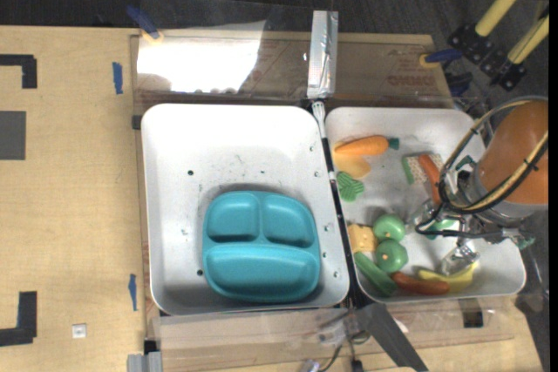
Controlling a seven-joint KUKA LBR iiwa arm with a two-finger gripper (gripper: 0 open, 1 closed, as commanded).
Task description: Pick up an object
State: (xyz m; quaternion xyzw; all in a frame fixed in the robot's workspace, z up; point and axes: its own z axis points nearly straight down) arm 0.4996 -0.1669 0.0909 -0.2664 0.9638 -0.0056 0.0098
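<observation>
The right bin (pixel 397 125) holds several toy foods. An orange carrot (pixel 362 146) lies at its back left, with a green leafy piece (pixel 350 185) just in front of it. A red and green packet (pixel 422 169) sits mid-bin. Two green round fruits (pixel 390 228) (pixel 391 255) sit near a small yellow piece (pixel 361 237). Along the front wall lie a dark green vegetable (pixel 373 273), a red chili (pixel 418 282) and a yellow banana (pixel 460 276). My gripper (pixel 459 257) is low in the bin's front right, right over the banana.
In the left bin (pixel 174 144) rests a teal divided tray (pixel 260 246). The grey arm with its orange band (pixel 516 151) and loose cables (pixel 453 205) covers the right bin's right side. A clear sheet (pixel 209 57) lies behind the bins.
</observation>
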